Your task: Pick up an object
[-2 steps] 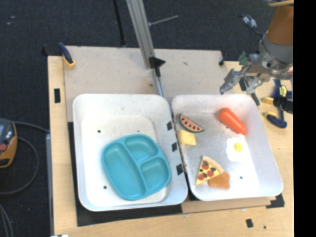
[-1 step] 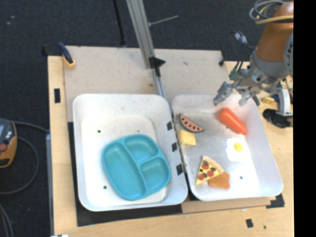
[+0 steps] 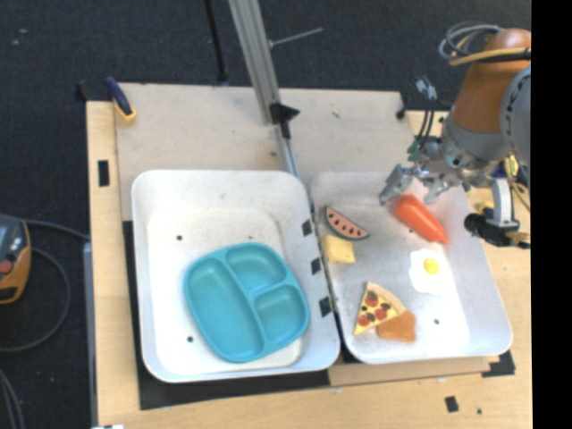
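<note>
A robotics lab. A plywood bench (image 3: 206,132) stands on dark carpet (image 3: 54,25), with an aluminium mast (image 3: 253,47) rising from it and loose cables (image 3: 36,275) on the floor. Two white bins (image 3: 152,195) hold toy food (image 3: 380,311) and a blue tray (image 3: 246,300).

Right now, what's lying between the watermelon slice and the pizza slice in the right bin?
A small yellow cheese piece lies between the watermelon slice and the pizza slice, close under the watermelon, seen in the camera view from above.
</note>
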`<act>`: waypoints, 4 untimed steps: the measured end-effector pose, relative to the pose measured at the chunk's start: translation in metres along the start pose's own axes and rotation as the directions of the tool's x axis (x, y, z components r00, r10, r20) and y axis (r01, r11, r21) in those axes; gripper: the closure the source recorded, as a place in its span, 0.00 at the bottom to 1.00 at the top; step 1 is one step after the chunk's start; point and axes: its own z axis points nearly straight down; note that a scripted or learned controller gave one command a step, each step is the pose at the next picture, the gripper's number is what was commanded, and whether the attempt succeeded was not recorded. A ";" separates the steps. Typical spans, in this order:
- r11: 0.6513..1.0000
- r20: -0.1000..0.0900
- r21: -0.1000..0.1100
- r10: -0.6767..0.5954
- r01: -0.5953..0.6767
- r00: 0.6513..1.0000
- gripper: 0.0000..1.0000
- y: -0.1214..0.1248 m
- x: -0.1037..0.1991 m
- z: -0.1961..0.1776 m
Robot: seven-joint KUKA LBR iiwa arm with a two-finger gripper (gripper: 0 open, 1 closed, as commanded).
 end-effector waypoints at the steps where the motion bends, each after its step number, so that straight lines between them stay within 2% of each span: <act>1: 1.000 0.000 -0.001 -0.003 0.003 1.000 0.00 0.000 0.004 0.043; 2: 1.000 0.002 -0.008 -0.003 0.003 1.000 1.00 0.002 0.003 0.028; 3: 1.000 0.001 -0.010 -0.004 0.004 1.000 1.00 0.010 -0.004 -0.033; 4: 1.000 0.000 -0.008 -0.004 0.004 1.000 1.00 0.011 -0.005 -0.061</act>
